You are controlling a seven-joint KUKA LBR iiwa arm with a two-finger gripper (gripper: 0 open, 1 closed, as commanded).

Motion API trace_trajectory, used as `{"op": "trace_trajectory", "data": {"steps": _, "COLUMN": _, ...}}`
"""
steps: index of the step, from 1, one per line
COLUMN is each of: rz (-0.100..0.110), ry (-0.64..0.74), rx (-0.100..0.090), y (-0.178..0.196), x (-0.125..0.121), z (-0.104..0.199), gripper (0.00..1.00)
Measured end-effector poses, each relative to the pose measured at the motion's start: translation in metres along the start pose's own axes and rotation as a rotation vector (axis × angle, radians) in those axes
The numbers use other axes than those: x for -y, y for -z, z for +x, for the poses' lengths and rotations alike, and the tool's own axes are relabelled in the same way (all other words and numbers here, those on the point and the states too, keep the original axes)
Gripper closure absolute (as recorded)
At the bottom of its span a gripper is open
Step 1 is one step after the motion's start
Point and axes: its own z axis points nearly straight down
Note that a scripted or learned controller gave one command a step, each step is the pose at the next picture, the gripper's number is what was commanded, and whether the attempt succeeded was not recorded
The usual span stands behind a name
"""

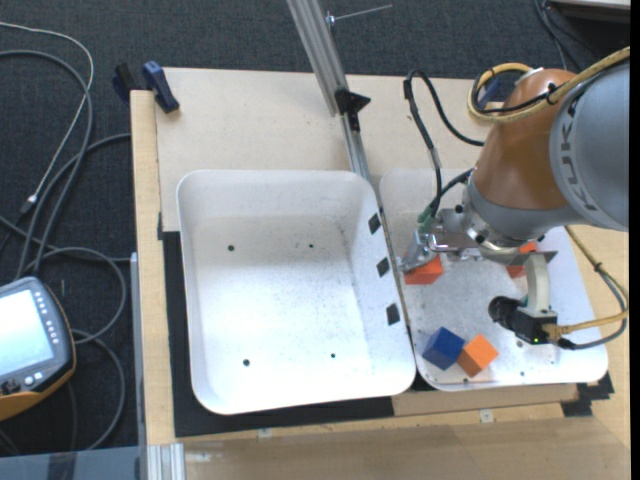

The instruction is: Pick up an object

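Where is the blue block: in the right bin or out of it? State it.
In. The blue block lies on the floor of the right bin, near its front rim, beside an orange block.

No legible text or labels anywhere.

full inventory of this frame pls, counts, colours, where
bins: 2, white, side by side on the bench
blue block: 1, blue, near edge of the right bin
orange block: 1, orange, touching the blue block's right side
red-orange block: 1, right bin, directly at the claw
clamp: 1, blue, bench's far left corner
handheld screen: 1, floor, left of bench
cables: several, floor at left
arm: 1, grey with orange band, over the right bin
claw: 1, low beside the dividing wall
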Motion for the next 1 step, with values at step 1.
{"op": "trace_trajectory", "data": {"steps": 1, "rz": 0.014, "ry": 0.0, "rx": -0.003, "y": -0.0051, "x": 0.0204, "z": 0.0978, "gripper": 1.0}}
